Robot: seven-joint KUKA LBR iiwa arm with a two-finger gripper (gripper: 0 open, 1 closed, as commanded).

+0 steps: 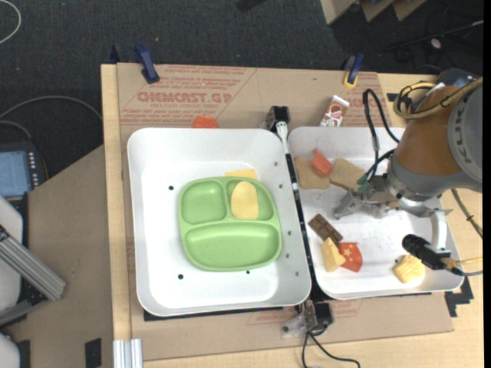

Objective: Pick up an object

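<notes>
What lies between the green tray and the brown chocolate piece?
In the camera view, the green tray and the chocolate piece are separated by the two bins' adjoining white rims.

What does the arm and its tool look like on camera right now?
The arm is bulky and rounded, with grey housing and a broad orange-brown band above the wrist. Black cables loop over its upper side, beside a yellow one. The tool is a small grey metal assembly with thin fingers, over the right bin.
</notes>
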